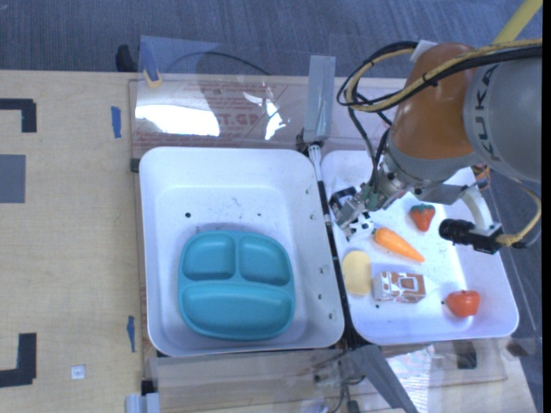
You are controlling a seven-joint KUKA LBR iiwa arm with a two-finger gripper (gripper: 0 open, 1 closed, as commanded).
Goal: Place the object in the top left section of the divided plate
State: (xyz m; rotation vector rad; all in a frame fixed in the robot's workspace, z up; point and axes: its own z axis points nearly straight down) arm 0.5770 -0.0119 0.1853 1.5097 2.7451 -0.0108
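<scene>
A teal divided plate (234,286) lies in the left white bin (164,196), with two small sections at its far side and one long section at the near side. Its top left section (207,256) holds nothing. My gripper (351,209) hangs low over the far left corner of the right bin (495,317), close to the wall between the bins. A small black-and-white object (363,227) sits right under and beside it. I cannot see whether the gripper touches that object.
The right bin also holds an orange carrot (398,243), a strawberry (422,217), a pale yellow piece (356,273), a brown-and-white block (399,286) and a red tomato (463,303). A clear sheet (215,110) lies behind the left bin.
</scene>
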